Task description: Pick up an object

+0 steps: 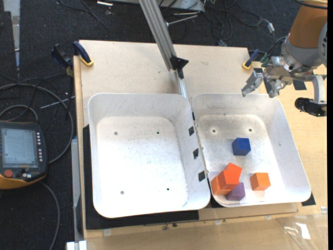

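The right bin (289, 139) holds several blocks: a blue cube (241, 146) near its middle, a large orange block (227, 178) toward the front, a purple block (237, 191) touching that orange one, and a small orange cube (259, 181) to their right. My gripper (261, 85) hangs above the right bin's far rim, well clear of the blocks. Its two fingers (252, 83) stand apart with nothing between them.
The left bin (104, 113) sits beside the right one. A slanted metal pole (158, 27) comes down to the bins' shared far corner. Yellow clamps (83, 53) grip the board's back corners. A teach pendant (21, 152) lies on the floor at left.
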